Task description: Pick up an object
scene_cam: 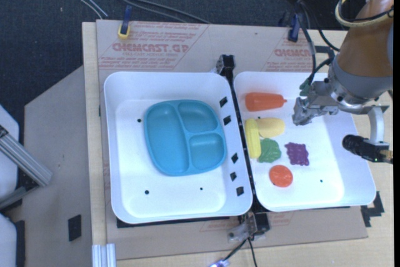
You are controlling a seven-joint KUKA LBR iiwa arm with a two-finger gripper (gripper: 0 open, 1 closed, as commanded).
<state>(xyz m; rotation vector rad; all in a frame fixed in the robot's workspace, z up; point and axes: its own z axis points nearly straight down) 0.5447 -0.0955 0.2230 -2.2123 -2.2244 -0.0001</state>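
2 shallow white bins sit side by side on the bench. The left bin [119, 153] holds a blue divided tray [185, 136] with 3 compartments, lying flat near the bin's middle. The right bin [350, 178] holds 5 toy foods clustered toward the wall it shares with the left bin. An orange carrot [265, 101] lies farthest up the bin, its long axis running across the view and its narrower end pointing right, toward the gripper. Below it lies a pale yellow piece [271, 127], and a yellow corn cob [252, 138] just beside the shared wall, its long axis running up and down the view. A green leafy piece [270, 151] touches the corn, a purple grape bunch [297, 154] lies right of the green piece, and a red-orange tomato [281, 176] sits lowest. The gripper [302, 115] hangs just right of the carrot and the pale yellow piece, with nothing visibly between its fingers; how wide they stand is hard to judge, so I cannot tell.
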